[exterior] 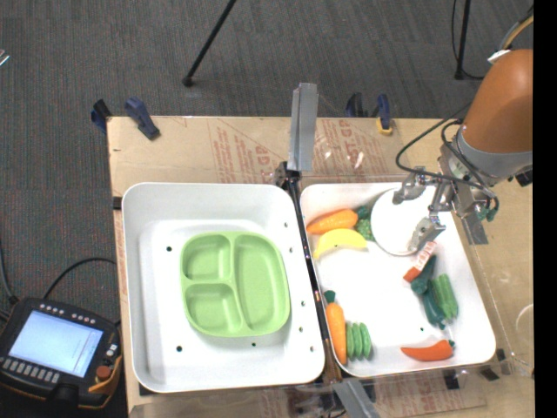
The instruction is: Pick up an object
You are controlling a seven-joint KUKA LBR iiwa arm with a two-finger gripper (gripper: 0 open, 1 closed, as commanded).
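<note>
Right now the arm leans in from the right, its orange band up high, and the gripper (429, 225) hangs over the far right part of the right bin (383, 366). Whether it is spread or pressed together I cannot tell; the wrist and its cables crowd that spot, and nothing shows plainly pinched there.

Under it sits a white round plate (393, 227), and just beside the gripper's tip lies a small red-and-white piece (424, 257), perhaps a toy radish, though it is too small to be sure. Touching that piece is a dark green vegetable (426, 287), with a lighter green pea pod (446, 294) alongside it. These seem the likeliest targets, being nearest the tool.

Elsewhere in that bin: an orange carrot (332, 221) and a yellow banana (339, 242) lie side by side near the left wall, another carrot (336, 320) and a green ribbed pod (359, 339) sit at the near left, and an orange chili (426, 351) rests at the near right. The left bin (148, 233) holds a green divided tray (235, 284).

All of this looks like hollow plastic play food: light, stiff and smooth, so liable to skid or roll out of a pinch. I'd guess the safest hold is across the narrow middle of a long piece, squarely, not at a tapered end. The cluster by the gripper is tight, so a neighbour could get nudged.
</note>
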